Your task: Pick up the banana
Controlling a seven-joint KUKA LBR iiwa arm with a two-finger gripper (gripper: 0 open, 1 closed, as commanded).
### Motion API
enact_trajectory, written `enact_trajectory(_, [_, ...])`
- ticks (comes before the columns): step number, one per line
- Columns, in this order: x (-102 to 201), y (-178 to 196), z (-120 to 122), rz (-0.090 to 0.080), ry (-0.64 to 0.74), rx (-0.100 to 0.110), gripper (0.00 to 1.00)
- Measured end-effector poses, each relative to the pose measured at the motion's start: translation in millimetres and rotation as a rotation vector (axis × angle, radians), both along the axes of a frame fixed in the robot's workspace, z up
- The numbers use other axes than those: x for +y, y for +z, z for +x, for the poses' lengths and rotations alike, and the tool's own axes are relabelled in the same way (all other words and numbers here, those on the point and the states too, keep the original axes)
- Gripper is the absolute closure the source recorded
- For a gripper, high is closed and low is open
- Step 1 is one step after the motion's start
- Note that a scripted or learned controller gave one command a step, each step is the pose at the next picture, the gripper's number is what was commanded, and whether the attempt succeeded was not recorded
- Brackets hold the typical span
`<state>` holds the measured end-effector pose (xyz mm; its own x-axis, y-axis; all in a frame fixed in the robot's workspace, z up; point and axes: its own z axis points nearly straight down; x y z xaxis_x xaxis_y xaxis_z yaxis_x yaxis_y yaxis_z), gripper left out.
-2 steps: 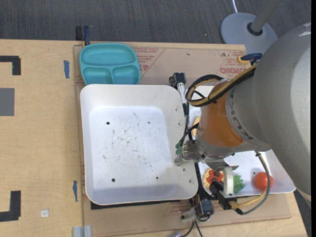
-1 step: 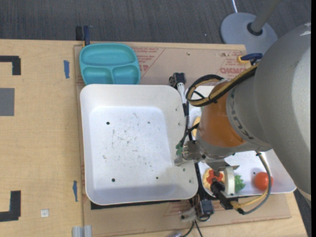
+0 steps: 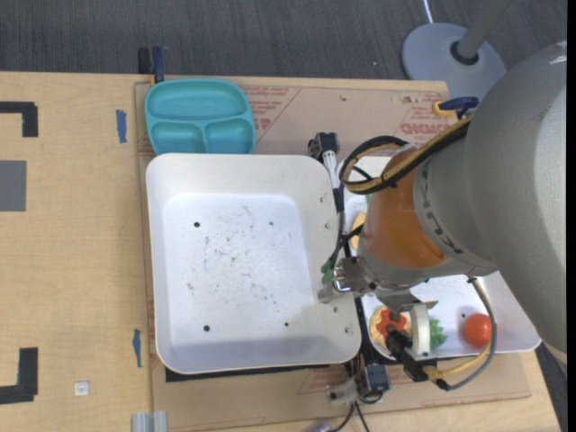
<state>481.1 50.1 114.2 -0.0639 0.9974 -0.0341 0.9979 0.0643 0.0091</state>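
Camera view showed the arm (image 3: pixel 423 223) over the right bin (image 3: pixel 520 336). A pale curved thing under it, likely the banana (image 3: pixel 420 328), lay near a tomato (image 3: pixel 477 328). Whether the gripper (image 3: pixel 402 333) was open or closed, I could not tell. Bananas are probably light and squashy, so it should be held gently around the middle.

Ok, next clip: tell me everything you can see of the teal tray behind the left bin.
The teal tray is a rounded rectangle of smooth, plastic-looking material, split into three compartments: one long one along the far side and two smaller ones nearer the camera. It lies flat on the wooden bench, right way up, with nothing visible in it. Its near edge meets or slips under the far rim of the left white bin; which of the two cannot be told.
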Motion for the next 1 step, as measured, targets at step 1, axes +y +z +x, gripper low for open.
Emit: enact_trajectory(1, [-0.8,0.1,-0.1,0.0,0.035,0.002,1.0])
